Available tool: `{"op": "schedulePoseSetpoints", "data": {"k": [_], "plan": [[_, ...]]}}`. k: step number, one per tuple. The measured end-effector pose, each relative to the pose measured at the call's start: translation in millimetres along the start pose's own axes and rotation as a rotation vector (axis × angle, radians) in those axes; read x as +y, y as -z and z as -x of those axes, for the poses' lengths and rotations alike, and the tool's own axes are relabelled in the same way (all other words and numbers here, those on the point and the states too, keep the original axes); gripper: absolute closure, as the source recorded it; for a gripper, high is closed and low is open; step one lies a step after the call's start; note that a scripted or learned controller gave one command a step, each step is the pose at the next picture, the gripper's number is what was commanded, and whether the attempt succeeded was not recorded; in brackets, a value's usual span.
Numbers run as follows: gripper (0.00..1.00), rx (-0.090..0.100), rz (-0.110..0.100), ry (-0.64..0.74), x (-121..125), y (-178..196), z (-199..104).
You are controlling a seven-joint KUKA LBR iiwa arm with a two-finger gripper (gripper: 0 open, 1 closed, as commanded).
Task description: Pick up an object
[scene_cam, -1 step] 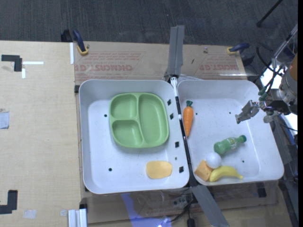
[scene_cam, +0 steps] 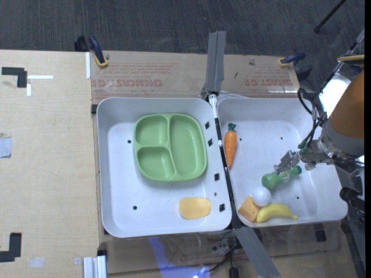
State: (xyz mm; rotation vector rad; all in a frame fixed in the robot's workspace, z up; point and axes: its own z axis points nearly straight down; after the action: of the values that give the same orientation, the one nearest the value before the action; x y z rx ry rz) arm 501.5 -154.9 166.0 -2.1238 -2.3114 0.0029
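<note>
At the near edge of the right bin [scene_cam: 324, 210] we see a yellow banana [scene_cam: 276, 213] lying on its side, with an orange-yellow wedge [scene_cam: 248, 209] touching its left end and a small white ball [scene_cam: 261, 196] resting just behind both. Just beyond the ball lies a green object [scene_cam: 272, 180], tilted up toward the right. The end effector [scene_cam: 288, 164] sits at the upper right end of this green object, and its metal fingers [scene_cam: 284, 162] appear to be right against it. We cannot tell whether the fingers are spread or closed, nor whether they grip the green object.

The grey arm [scene_cam: 348, 120] with its orange band comes in from the right, above the right side of that bin. Farther back, along the bin's left wall, an orange carrot [scene_cam: 230, 146] with a green top lies lengthwise, the top pointing to the far side.

The left bin [scene_cam: 110, 172] sits touching the right one. In its far half rests a light green divided plate [scene_cam: 170, 147] with three compartments. Near its front edge, well apart from the plate, lies a flat pale yellow oval piece [scene_cam: 194, 208].

Both bins stand on a light wooden counter [scene_cam: 43, 155]. Blue clamps [scene_cam: 95, 50] grip a brown board behind the bins, on the far side.
</note>
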Motion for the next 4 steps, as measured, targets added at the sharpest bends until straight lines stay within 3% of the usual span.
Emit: {"op": "schedulePoseSetpoints", "data": {"k": [1,2,3,4], "plan": [[0.0,-0.001,0.003,0.082,-0.5,27.6,-4.7],[0.0,-0.002,0.004,0.205,45.0,-73.8,24.4],[0.0,-0.002,0.003,0.206,44.8,-74.0,24.4],[1.0,-0.002,0.004,0.202,44.9,-65.0,25.4]]}}
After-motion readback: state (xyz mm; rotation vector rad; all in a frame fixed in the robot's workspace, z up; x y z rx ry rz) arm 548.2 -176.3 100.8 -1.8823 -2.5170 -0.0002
